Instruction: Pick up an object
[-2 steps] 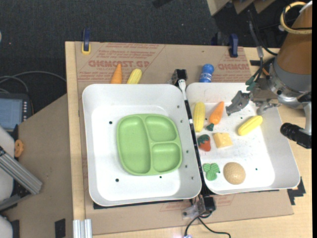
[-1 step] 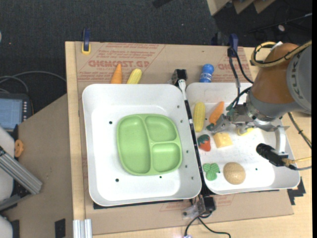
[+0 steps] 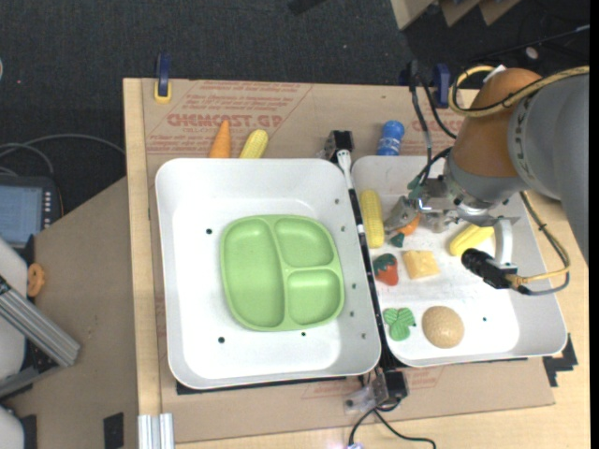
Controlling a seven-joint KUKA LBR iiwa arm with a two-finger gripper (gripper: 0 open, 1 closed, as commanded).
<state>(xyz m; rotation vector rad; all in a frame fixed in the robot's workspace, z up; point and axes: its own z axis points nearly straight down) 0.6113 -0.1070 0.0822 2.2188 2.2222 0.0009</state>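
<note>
Reaching in from the right, the grey arm with its orange band sets the two-finger gripper low over the right one of two shallow white plastic bins; the wrist hides the fingertips, so whether they are spread or pressed together cannot be told, and nothing shows between them.

Seven small toy foods lie in that bin. Just left of the gripper is one long yellow corn cob. Touching or nearly touching the gripper's lower edge is one small orange piece, possibly a carrot, partly covered. Right of the gripper sits one smooth yellow banana-like piece. Below the gripper are one pale yellow cheese wedge and one red strawberry-like piece with a green top; farther below are one green leafy piece and one round, rough tan bread roll.

Well to the gripper's left, the left white bin holds one glossy green plate with three compartments.

Beyond the bins, on the brown paper-covered board printed in red with "CHEMCAST GP", lie one orange carrot, one yellow cob-like piece and one blue bottle.
</note>
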